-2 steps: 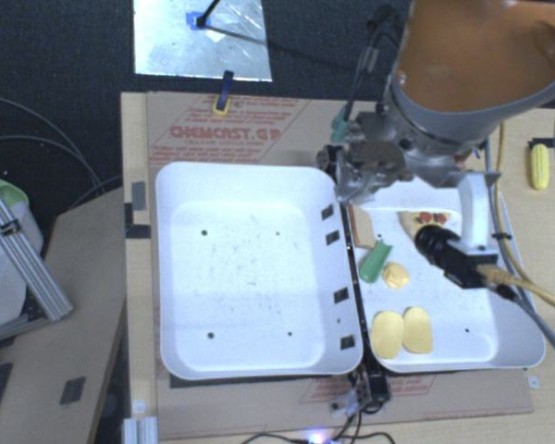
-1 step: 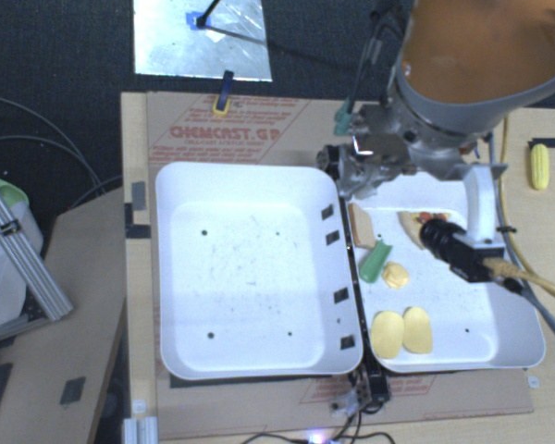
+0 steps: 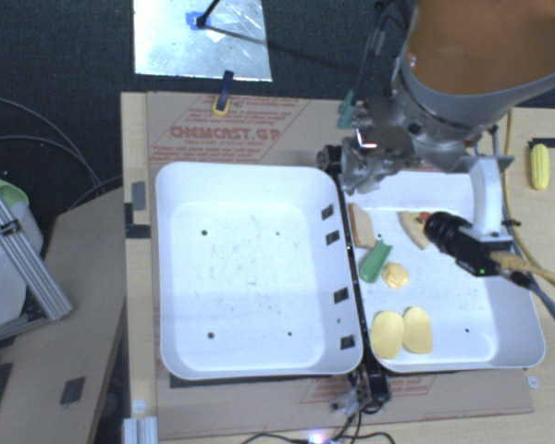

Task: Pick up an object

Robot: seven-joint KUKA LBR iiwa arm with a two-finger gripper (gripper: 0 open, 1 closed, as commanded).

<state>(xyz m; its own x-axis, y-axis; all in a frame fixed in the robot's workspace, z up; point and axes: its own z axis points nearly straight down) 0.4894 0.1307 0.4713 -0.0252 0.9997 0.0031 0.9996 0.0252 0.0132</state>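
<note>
1. Nearest, in the lower middle of the frame, two yellow ovals (image 3: 402,332) lie side by side and touching on the floor of the right bin (image 3: 472,317). Because they touch, a grasp on one would likely nudge the other or close over both. Their rounded tops look likely to slip out.
2. Just above them sit a small yellow lump (image 3: 395,275) and a green piece (image 3: 375,262), close together. The green piece lies beside the bin's left wall. A descent there could strike the wall, or push the piece flat against it and leave no room to close.
3. Further up, a tan block (image 3: 361,226) lies along the same wall and carries the same risk. A pale wedge (image 3: 412,229) to its right is partly covered by the robot's own hardware, so its shape cannot be judged. A try on it would be poorly aimed.
4. Above these, at the bin's upper left corner, hangs the gripper (image 3: 363,176). It cannot be told whether it is open or closed, and nothing can be seen held in it. It stands close to the rim shared with the left bin (image 3: 250,178). A straight drop from here may land on the rim or on bare floor and come up with nothing.
5. Farthest, at the upper right of the frame, a yellow ribbed thing (image 3: 539,166) rests on the bench outside both bins, well apart from the gripper. It seems an unlikely target.
</note>
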